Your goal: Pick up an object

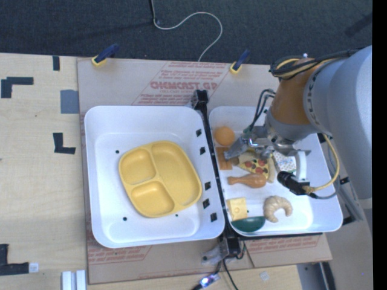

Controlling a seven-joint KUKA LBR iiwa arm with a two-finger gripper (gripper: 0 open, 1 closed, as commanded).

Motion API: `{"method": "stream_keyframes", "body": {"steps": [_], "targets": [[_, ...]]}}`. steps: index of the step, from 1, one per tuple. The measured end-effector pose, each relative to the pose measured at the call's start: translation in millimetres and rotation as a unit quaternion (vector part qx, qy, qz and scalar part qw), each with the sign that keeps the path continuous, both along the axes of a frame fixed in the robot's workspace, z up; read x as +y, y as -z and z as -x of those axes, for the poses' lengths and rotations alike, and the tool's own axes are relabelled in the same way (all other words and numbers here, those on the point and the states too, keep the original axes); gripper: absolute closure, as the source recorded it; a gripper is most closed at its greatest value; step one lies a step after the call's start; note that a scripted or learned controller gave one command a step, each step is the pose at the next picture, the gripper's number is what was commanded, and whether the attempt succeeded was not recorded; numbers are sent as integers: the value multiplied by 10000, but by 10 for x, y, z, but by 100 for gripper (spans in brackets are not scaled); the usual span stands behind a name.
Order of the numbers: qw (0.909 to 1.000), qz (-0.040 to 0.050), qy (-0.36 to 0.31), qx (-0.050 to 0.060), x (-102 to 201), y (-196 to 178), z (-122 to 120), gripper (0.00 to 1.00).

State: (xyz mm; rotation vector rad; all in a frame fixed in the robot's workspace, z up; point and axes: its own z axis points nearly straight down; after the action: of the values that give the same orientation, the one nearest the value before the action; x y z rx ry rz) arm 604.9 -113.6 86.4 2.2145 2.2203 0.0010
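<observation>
**Desk:** What do you have at the claw?

**Operator:** I see the gripper (245,147) low in the right bin (323,219), near its left wall. Its fingers point toward the divider, but the wrist housing and cables crowd them, so I cannot tell whether they are spread or closed, nor whether anything sits between them.

**Desk:** What lies closest to it?

**Operator:** A small orange ball (224,135) sits just up and left of the tip. Directly under the wrist I see a slice of toy pizza (255,163), partly covered by the arm. Just below that lies a tan drumstick (249,180), its thin end pointing left.

**Desk:** And further out?

**Operator:** Toward the near edge of that bin I have a yellow cheese block (238,208), a croissant (277,206) to its right, and a dark green dish (248,224) touching the front wall between them. The orange band (289,98) of the arm rises above the bin's far side.

**Desk:** The other bin?

**Operator:** The left bin (100,162) holds a yellow divided plate (159,177), lying flat, well apart from the claw.
</observation>
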Motion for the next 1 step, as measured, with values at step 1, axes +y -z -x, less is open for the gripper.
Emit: {"method": "stream_keyframes", "body": {"steps": [1], "targets": [[10000,-17,1,-8,14,-115,-7,100]]}}
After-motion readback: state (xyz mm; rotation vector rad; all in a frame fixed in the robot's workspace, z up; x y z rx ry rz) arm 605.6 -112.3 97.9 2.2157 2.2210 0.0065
